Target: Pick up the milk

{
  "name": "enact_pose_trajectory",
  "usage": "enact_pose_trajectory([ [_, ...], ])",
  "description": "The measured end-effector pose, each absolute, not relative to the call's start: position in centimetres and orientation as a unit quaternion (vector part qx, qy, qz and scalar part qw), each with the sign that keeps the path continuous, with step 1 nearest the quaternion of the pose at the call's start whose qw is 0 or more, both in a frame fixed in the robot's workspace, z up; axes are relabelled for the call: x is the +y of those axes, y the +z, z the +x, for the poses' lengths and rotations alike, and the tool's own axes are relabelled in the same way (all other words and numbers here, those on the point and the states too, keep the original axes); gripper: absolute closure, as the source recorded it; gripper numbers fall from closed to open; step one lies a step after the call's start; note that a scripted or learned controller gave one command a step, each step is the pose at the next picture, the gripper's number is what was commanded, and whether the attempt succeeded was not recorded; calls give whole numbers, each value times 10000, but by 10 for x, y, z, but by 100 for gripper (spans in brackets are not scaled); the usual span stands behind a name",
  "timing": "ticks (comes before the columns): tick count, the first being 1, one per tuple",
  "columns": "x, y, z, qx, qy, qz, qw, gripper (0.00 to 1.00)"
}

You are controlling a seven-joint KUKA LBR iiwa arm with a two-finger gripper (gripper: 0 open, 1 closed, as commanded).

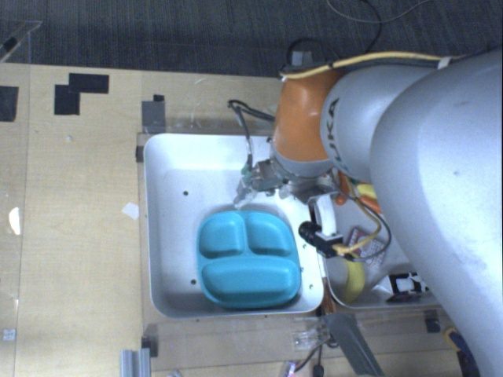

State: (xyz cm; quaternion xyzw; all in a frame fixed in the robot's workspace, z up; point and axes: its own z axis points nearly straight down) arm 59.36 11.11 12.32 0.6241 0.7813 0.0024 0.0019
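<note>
Grey arm housing [440,179] fills the right foreground, its orange band [302,124] above the left bin [169,210]. Below the band, the end effector [255,181] hangs over that bin's far portion, just beyond a blue sectioned tray [247,259] lying in the bin; whether its fingers are spread or closed cannot be determined. Yellow object [354,280] lies in the right bin [377,297]. Milk cannot be identified. Both bins rest on the wooden table [71,210].

bulky grey arm [424,171], orange band [302,124], yellow cable [369,60]
</note>
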Motion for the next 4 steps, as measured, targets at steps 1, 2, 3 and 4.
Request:
enact_pose_trajectory([
  [1, 111, 123, 594, 7813, 24, 6241, 19, 0],
  [2, 145, 89, 598, 7428, 49, 6695, 21, 0],
  [3, 140, 142, 565, 7658, 205, 6425, 148, 0],
  [4, 113, 127, 580, 7760, 123, 6305, 106, 0],
])
